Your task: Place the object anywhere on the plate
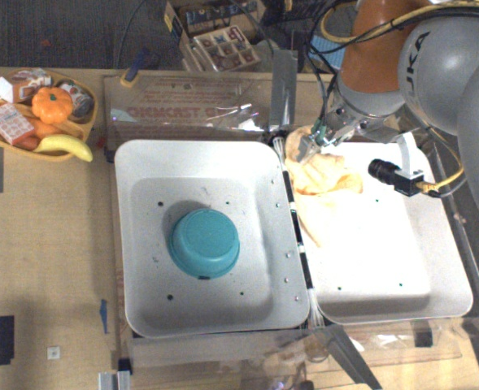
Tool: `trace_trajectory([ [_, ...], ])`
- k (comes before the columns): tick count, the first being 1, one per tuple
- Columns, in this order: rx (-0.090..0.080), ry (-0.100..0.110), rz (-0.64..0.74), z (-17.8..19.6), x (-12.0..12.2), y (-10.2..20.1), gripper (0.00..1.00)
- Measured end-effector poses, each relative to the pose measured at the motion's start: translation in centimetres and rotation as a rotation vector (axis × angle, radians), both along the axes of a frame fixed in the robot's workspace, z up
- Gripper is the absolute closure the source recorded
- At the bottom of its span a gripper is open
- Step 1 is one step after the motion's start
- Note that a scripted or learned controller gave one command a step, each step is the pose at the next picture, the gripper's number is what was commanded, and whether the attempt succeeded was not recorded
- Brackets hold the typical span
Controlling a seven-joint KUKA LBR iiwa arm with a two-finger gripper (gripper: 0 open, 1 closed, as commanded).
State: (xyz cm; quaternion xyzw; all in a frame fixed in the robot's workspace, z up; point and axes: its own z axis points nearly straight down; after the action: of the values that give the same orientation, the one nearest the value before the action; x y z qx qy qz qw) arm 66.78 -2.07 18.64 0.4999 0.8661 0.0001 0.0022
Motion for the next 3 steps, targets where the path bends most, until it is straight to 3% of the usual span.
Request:
trace_trajectory([
  [1, 0.001, -0.002, 0.002, 4.0, 0.1, 0.0, 1.0],
  [3, 0.0, 0.001, 0.794, 4.5, -7.2, 7.6, 1.0],
])
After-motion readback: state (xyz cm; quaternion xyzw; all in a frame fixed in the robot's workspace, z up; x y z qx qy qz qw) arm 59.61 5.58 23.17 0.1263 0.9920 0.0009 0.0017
